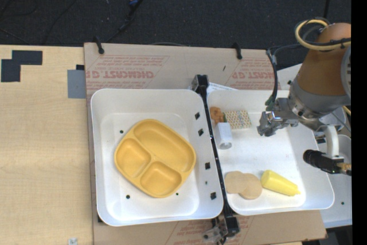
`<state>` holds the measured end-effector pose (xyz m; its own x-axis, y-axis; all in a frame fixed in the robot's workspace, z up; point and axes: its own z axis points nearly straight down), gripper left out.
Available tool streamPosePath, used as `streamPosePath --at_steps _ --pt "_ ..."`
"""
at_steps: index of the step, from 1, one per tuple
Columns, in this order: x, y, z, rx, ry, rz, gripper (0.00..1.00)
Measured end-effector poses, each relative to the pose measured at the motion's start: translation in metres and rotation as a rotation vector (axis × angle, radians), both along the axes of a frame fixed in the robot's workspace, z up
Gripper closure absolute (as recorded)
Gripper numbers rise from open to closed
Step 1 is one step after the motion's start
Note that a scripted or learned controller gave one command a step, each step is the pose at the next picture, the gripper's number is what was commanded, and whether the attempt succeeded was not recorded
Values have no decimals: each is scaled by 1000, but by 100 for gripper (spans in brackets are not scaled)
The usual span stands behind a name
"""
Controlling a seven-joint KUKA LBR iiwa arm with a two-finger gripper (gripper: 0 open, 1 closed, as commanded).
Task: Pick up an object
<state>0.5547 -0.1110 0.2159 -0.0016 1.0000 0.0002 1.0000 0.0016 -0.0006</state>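
Plate (155, 158), yellow and three-sectioned, lies in the left bin (103, 123). Right bin (321, 198) holds a white cylinder (223, 135), tan discs (242, 184) and a yellow cone-shaped piece (279, 183). Jaws (265, 128) hover above its upper right; their spread cannot be told.

You have a tray (155, 156) in the left bin (106, 123). In the right bin (321, 195), a cylinder (223, 135) lies beside a sponge (239, 119); nearer you, two discs (243, 184) sit left of a cone (279, 183).

end effector (267, 125) fingers too small to tell, arm (324, 74) cut off at right, small orange item (217, 115) unclear
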Motion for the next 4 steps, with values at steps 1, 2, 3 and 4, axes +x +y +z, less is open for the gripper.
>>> streamPosePath --at_steps 1,2,3,4 --pt "-11 47 3 2 4 2 100" --pt "-18 108 7 2 4 4 100" --pt "-25 164 2 2 4 3 100" --pt "-23 217 14 1 3 5 100"
